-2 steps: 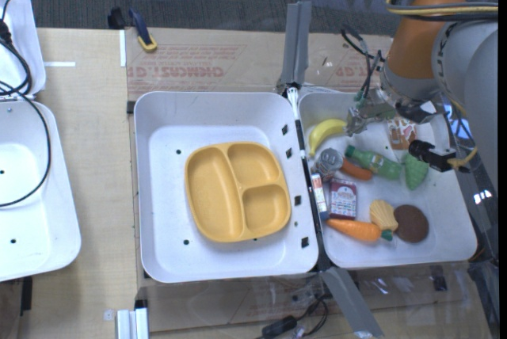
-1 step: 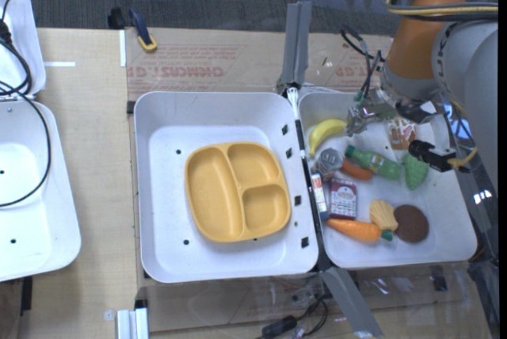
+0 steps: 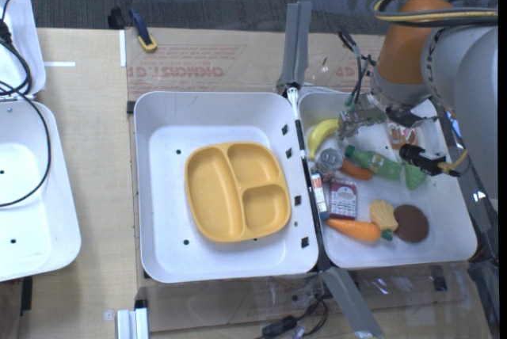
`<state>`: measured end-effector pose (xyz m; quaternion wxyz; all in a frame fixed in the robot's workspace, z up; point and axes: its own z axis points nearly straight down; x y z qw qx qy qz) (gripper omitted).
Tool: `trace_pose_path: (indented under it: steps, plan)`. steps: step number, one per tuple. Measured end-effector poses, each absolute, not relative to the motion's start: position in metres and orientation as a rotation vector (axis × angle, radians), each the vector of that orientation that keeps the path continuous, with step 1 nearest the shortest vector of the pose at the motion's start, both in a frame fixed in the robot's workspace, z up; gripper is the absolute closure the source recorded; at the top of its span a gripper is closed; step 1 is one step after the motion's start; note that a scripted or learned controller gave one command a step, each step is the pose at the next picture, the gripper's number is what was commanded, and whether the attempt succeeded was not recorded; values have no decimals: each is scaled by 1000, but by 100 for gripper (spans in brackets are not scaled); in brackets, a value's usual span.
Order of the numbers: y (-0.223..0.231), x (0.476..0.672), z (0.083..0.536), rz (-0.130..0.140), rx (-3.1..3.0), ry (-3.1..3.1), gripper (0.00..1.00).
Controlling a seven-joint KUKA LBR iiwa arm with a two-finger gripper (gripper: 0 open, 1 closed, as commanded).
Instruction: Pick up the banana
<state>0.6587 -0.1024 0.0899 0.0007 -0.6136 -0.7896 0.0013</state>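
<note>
A: Two white bins side by side on the bench. In the left bin (image 3: 158, 195), a yellow divided plate (image 3: 238, 191), three compartments, lying flat.

B: And in the right bin (image 3: 444, 246)?

A: Crowded. Banana (image 3: 319, 133) at the upper left corner, just beside the dividing wall, curved, lying on the bin floor. Just below it, a small round silver can (image 3: 329, 161). Further down, a dark red packet (image 3: 343, 199), a carrot (image 3: 356, 230), a brown round cookie (image 3: 411, 222) with a tan waffle piece (image 3: 383, 214) touching it. Green bottle (image 3: 379, 161) lying slantwise mid-bin.

B: Gripper?

A: Gripper (image 3: 355, 122) down in the right bin, just to the right of the banana, near but apart from it. Nothing seen between the fingers. Open or closed: cannot tell, too small and cluttered. Orange band (image 3: 408, 40) above the wrist.
</note>
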Motion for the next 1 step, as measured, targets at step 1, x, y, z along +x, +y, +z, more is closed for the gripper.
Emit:
trace_pose_path:
  steps: [1]
  plan:
    - [-99,659,89,3,-1707,-2635,0]
